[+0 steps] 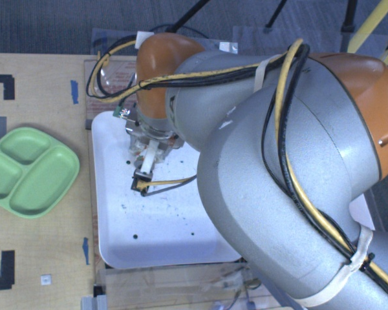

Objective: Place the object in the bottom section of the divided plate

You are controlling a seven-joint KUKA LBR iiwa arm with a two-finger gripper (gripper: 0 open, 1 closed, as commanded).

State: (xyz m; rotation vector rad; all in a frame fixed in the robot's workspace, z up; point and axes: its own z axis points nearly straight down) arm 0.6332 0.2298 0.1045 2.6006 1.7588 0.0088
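The grey arm (278,173) is reaching in from the right and bending down over the white bin (181,237), its orange band (158,63) sitting just above the wrist. The gripper (144,148) is hanging low over the bin floor, toward the bin's far left corner. From where I am standing the wrist is covering its tips, so I cannot tell whether it is open or shut, or whether anything is sitting in it.

Well to the left of the gripper, outside the bin, the green divided plate (42,179) is lying flat on the wooden bench (39,257). Its two small sections are lying on the sides away from the gripper. Its one large section — the bottom one — is lying on the side nearer the gripper and nearer to me. Which thing is meant for the plate I cannot tell.

On the near side of the gripper, a few dark specks (136,236) are dotting the white floor, too small to say what they are. Between the gripper and the plate, a short strip of blue tape (74,90) is sticking to the bench beside the bin's far left corner. Black corner marks (3,86) are showing on the bench — one beyond the plate, one on its near side.
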